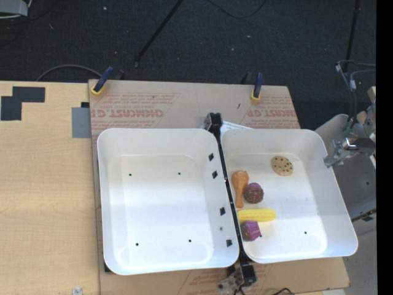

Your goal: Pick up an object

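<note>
The right bin (334, 192) holds several small toy foods. A tan cookie with dark spots (282, 165) lies toward its back. An orange drumstick-shaped piece (239, 186) lies by the divider, with a dark purple round piece (253, 193) touching its right side. Below them lie a yellow corn cob (256, 214) and a purple piece (250, 230). A grey metal part that looks like my gripper (347, 146) sits at the far right, outside the right bin's rim and well away from the objects. Nothing shows in it.
The left bin (110, 165) stands beside the right one, joined along a black clipped seam (222, 189). Both rest on cardboard held by blue and yellow clamps (256, 86). A wooden bench top (43, 195) lies to the left.
</note>
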### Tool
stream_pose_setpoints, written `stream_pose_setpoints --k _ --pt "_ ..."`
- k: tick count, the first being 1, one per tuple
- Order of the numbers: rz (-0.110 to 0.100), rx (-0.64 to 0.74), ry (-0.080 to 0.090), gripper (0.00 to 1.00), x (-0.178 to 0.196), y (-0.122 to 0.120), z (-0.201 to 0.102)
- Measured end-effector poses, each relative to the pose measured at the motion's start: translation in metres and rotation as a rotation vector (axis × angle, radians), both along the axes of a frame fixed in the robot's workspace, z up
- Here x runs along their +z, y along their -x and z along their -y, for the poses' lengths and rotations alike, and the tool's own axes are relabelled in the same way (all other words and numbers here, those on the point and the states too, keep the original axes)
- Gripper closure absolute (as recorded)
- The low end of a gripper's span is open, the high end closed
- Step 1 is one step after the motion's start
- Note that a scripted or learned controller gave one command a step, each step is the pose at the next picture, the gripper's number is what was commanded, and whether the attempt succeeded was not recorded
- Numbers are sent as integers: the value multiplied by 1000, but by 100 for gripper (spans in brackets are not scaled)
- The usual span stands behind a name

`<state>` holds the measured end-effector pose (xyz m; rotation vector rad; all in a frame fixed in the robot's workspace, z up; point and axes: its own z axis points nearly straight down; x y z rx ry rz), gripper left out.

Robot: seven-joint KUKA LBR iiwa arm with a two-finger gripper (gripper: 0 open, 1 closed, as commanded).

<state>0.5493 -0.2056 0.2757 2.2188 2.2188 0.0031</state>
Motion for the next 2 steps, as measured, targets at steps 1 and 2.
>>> stream_pose_setpoints --k 1,2 --pt "-4 4 -2 100 2 -16 -55" --pt "-5 4 -2 100 3 -24 -102"
